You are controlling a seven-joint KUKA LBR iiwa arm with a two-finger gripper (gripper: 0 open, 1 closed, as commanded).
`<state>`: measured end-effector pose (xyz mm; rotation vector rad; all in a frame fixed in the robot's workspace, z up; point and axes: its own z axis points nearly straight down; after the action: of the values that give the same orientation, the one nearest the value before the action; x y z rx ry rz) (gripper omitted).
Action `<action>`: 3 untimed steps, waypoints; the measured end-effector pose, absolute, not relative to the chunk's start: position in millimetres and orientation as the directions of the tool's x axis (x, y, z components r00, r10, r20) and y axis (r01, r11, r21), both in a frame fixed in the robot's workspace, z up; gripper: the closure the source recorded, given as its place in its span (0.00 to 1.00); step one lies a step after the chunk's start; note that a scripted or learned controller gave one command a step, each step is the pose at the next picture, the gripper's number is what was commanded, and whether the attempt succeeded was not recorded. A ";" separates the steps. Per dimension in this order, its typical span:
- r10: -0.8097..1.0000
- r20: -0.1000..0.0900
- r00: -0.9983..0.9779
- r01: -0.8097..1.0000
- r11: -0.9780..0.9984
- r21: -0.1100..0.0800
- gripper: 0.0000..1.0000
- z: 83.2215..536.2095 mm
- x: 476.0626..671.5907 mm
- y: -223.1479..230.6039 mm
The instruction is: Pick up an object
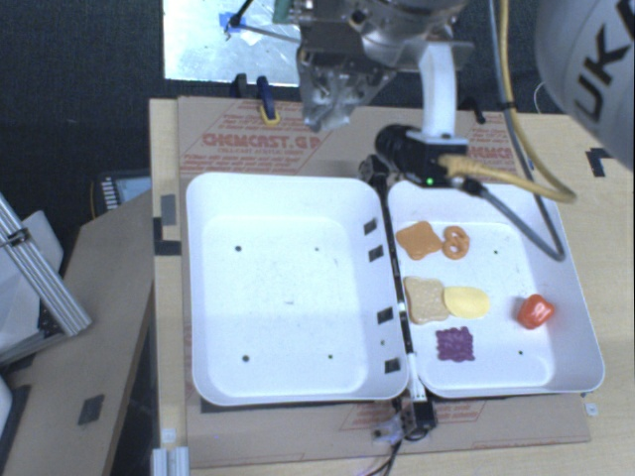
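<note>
Jaws [325, 102] raised above bench behind bins; opening indiscernible; nothing visibly held.

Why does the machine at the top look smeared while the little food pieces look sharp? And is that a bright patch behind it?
In the camera view, the metal gripper looks blurred, perhaps from motion; the small red toy and purple grape piece stay crisp. The pale panel behind glares; the left white bin shows soft shadow.

A tan tabletop [119, 296] bears a printed cardboard sheet [248, 139], with two white bins [288, 286] side by side on it.
</note>
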<state>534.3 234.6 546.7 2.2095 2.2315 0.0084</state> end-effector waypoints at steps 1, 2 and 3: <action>1.000 0.002 -0.011 1.000 0.011 0.003 0.00 546.2 534.3 234.6; 1.000 0.004 -0.015 1.000 0.015 0.006 1.00 557.6 534.5 234.9; 1.000 0.000 -0.003 1.000 0.003 0.000 1.00 533.6 547.2 234.0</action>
<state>547.2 234.0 533.6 2.2181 2.2245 -0.0006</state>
